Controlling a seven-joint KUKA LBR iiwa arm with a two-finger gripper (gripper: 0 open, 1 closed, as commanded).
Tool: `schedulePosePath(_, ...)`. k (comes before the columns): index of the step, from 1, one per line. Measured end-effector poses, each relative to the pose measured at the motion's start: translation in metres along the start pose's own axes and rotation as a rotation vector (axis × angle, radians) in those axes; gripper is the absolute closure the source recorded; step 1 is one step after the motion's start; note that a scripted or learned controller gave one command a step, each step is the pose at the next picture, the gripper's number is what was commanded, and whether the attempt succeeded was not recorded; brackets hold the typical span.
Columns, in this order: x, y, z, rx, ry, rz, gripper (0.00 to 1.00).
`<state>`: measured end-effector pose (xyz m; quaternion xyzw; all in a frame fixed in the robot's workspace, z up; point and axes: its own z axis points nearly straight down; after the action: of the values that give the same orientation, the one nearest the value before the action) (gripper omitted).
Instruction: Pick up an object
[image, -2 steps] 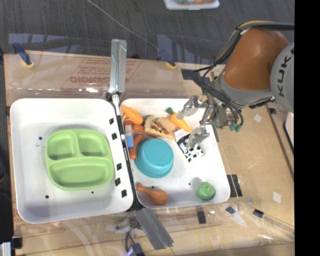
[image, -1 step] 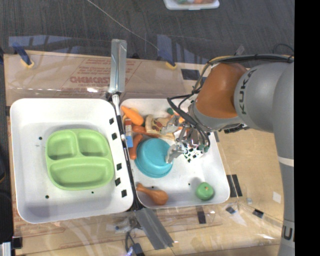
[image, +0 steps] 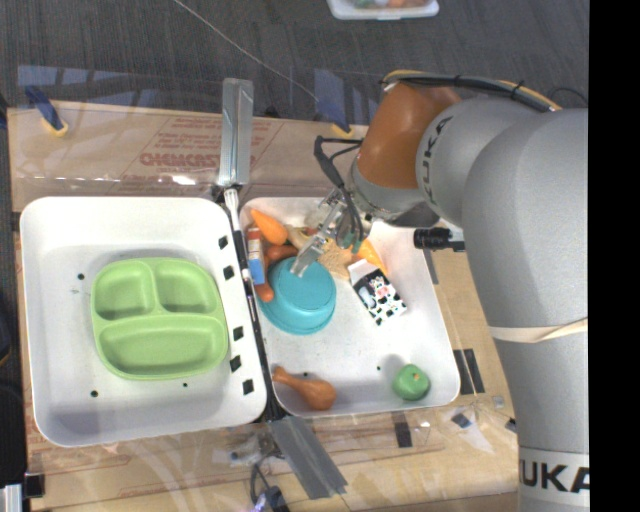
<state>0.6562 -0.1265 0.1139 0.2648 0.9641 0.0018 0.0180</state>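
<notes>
Resting on a cardboard-covered bench (image: 120, 150): two bins (image: 40, 300); gripper (image: 318, 243) over blue bowl (image: 300, 297) (grip state unclear).

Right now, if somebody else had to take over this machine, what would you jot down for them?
Gripper: low in the right bin, over the blue bowl's far rim; I cannot tell whether it grips anything.
Right bin also holds: carrot, marker, black-and-white box, green apple, brown drumstick-shaped toy.
Left bin: green divided plate.
Done: nothing visibly lifted.
Left: grasp one object and raise it.
</notes>
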Motion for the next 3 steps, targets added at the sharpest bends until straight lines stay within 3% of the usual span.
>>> schedulePosePath(1,0.042,-0.010,-0.002,-0.004,-0.010,0.452,0.00)
schedulePosePath(2,0.035,-0.005,0.001,0.000,0.011,1.251,0.00)
schedulePosePath(3,0.031,-0.003,-0.014,-0.010,-0.004,1.243,1.00)
